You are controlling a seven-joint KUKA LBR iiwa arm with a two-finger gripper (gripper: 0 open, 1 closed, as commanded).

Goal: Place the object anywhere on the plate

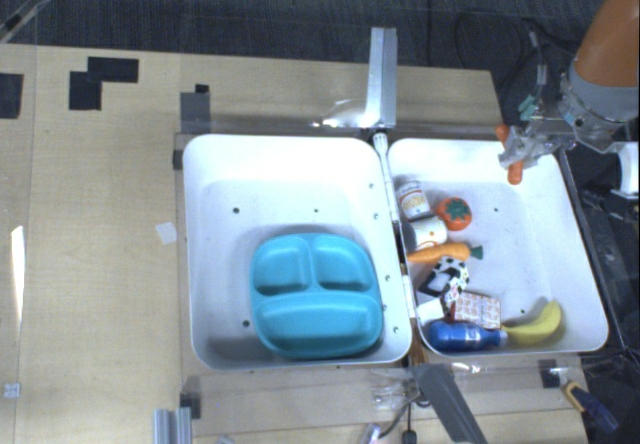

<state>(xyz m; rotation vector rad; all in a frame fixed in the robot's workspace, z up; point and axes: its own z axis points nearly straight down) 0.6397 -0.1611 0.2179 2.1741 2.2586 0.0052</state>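
Note:
A light blue plate (315, 297) with three compartments lies in the left bin (220, 182), toward its front. My gripper (520, 150) hangs over the back right corner of the right bin (565, 232), well away from the plate. A small orange piece (515, 172) shows right under the gripper; I cannot tell whether it is held. The loose objects lie along the right bin's left and front sides: a small labelled jar (411, 200), a red-orange round fruit (455, 212), a carrot (440, 254) and a banana (535, 324).
Also in the right bin are a white cup (428, 232), a black-and-white toy (447, 280), a red patterned box (472, 308) and a blue bottle (462, 336). A metal post (383, 72) rises behind the divider between the bins.

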